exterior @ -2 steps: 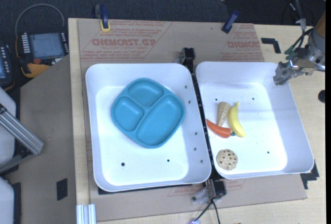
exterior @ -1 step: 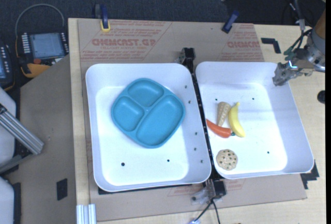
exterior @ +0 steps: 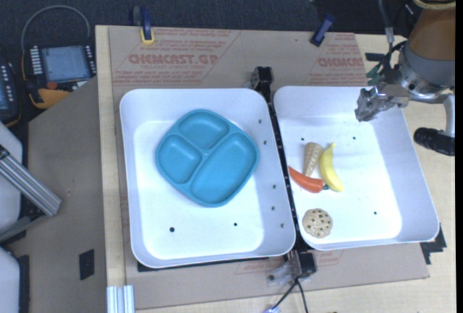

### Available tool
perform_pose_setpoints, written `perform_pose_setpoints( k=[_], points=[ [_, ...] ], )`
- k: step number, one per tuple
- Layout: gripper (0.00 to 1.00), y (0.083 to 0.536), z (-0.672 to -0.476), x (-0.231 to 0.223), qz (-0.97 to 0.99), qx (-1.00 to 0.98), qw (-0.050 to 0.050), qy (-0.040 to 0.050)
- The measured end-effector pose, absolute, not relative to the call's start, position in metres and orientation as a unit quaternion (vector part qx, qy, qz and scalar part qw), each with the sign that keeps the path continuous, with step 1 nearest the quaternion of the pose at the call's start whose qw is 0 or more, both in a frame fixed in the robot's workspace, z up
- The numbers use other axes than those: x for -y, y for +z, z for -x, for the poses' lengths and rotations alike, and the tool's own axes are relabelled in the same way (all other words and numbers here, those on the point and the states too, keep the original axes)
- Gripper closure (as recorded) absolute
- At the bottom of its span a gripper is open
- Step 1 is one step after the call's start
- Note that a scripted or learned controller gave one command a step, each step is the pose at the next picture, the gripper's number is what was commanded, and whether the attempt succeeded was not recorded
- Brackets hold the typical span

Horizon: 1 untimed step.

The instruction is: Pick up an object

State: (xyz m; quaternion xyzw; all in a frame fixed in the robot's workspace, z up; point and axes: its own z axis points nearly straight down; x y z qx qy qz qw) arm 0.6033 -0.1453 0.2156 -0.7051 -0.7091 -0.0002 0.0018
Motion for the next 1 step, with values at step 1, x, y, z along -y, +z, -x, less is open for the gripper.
perform_pose_setpoints(
  k=[1],
  points=[
    [1.0,0.2173,-0.5895,0.0843,0.705,0.709,0.002,0.0]
  ],
)
